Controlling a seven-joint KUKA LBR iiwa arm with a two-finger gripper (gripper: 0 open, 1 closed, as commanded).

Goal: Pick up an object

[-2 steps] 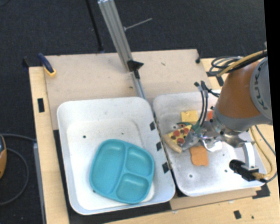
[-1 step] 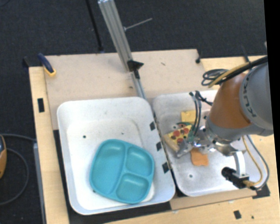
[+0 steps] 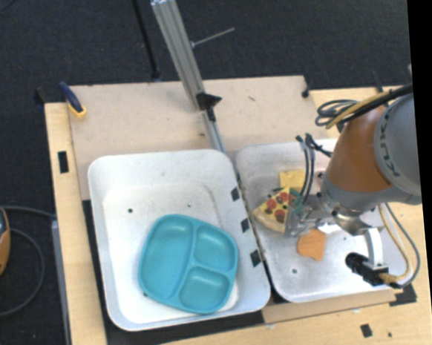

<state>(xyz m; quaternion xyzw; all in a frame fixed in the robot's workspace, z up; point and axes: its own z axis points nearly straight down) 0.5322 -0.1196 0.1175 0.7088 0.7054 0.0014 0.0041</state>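
1. The arm is low in the right bin [image 3: 285, 289], and its tool [image 3: 303, 219] is right over the pizza slice toy [image 3: 272, 210].
2. Can't tell if the tool is open or shut, or has anything.
3. The pizza looks like it's flat on the bin floor, orange piece [image 3: 312, 245] just beside it.
4. So nothing lifted yet; grab and raise are left, I'd guess.

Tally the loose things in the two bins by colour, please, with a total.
Turquoise: 1, the divided plate in the left bin
Yellow: 1, a flat piece in the right bin
Orange: 1, a small piece
Multicoloured: 1, a pizza slice
Total: 4
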